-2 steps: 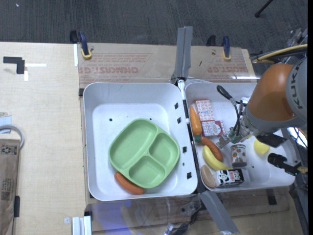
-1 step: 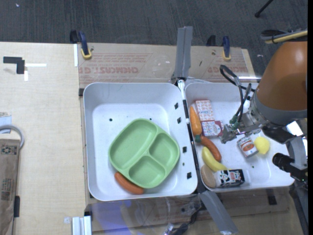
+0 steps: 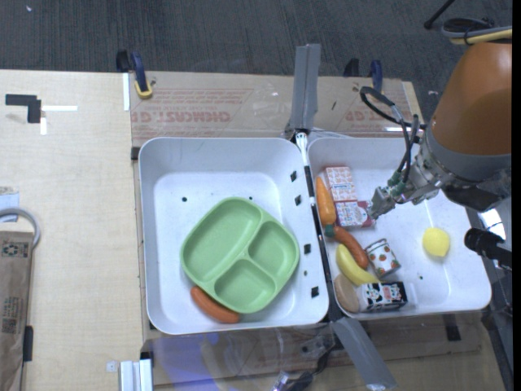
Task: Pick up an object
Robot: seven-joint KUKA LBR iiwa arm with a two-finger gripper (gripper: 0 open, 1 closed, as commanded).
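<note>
Dark grey carpet runs along the top of the view, and below it a pale wooden surface [image 3: 65, 177] carries two shallow white bins side by side, with a brown cardboard sheet [image 3: 220, 112] tucked under their far edge. On the left, the shallow white plastic bin [image 3: 163, 218] holds a light green divided plate [image 3: 239, 255] set at a slant, and an orange sausage-shaped toy [image 3: 215, 305] peeks out from beneath the plate's near edge.

To the right, the second white plastic bin [image 3: 456, 287] holds most of the clutter, bunched against its left wall. An upright orange carrot toy [image 3: 326, 200] lies along that wall, just beside a red and white printed carton [image 3: 342, 190]. Nearer the front sit a small red-orange pepper-like piece [image 3: 350, 240], a yellow banana toy [image 3: 352, 265], a little white can with red spots [image 3: 383, 257] and a black and white cow-print box [image 3: 384, 296]. A round yellow lemon-like ball [image 3: 437, 242] lies well apart from them toward the right side.

Reaching in from the right, the grey arm with its orange band [image 3: 476, 96] angles down to the claw [image 3: 381, 202], whose tip sits just beside the lower right corner of the carton. I cannot tell how the claw is set, and nothing visibly sits in its grip.
</note>
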